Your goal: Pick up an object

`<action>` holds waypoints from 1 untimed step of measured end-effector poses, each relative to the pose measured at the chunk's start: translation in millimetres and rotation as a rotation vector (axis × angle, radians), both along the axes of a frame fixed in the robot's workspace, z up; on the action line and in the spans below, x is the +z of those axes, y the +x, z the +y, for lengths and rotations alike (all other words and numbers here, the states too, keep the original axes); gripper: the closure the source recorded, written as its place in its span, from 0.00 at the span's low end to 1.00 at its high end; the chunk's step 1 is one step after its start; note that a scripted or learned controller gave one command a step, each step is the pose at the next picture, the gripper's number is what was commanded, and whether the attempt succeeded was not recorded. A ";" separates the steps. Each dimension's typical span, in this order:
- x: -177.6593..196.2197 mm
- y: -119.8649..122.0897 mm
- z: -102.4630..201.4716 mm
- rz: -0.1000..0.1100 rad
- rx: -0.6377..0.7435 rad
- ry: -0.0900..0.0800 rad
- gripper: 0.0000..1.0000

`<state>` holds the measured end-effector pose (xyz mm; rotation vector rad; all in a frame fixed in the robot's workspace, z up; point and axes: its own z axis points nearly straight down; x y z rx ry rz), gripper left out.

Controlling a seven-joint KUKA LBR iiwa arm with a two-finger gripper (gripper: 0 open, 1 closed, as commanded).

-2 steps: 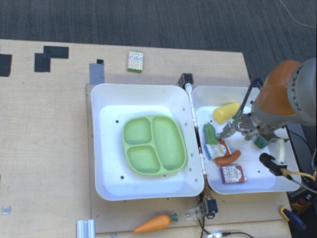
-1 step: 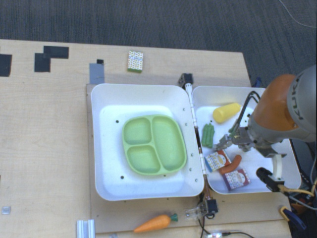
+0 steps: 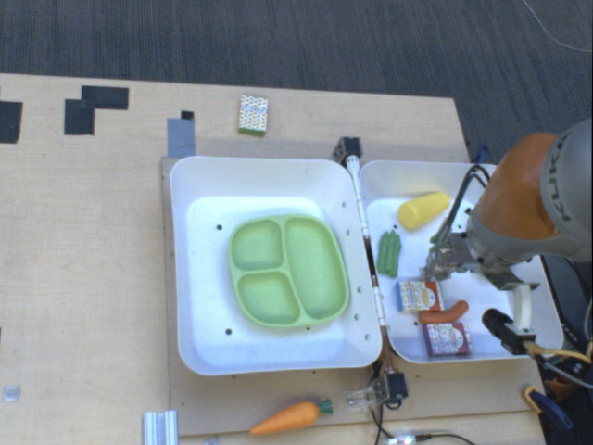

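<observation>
gripper (image 3: 443,269) low over small printed packet (image 3: 418,296) in right bin (image 3: 537,334); grip unclear, print unreadable.

Toys (image 3: 434,315) crowd the right bin (image 3: 394,346); green tray (image 3: 289,271) blocks the left.

One fixed camera looked down at a slant from above the desk (image 3: 83,276), taking in both white bins (image 3: 185,276) and carpet beyond.

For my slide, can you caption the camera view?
Arm reaches into the right bin of toys; green tray waits left.
</observation>
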<state>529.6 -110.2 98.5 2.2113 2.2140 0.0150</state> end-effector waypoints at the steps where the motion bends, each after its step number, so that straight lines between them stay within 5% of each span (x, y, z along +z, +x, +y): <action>1: 36.2 44.1 -57.0 0.011 0.000 0.001 1.00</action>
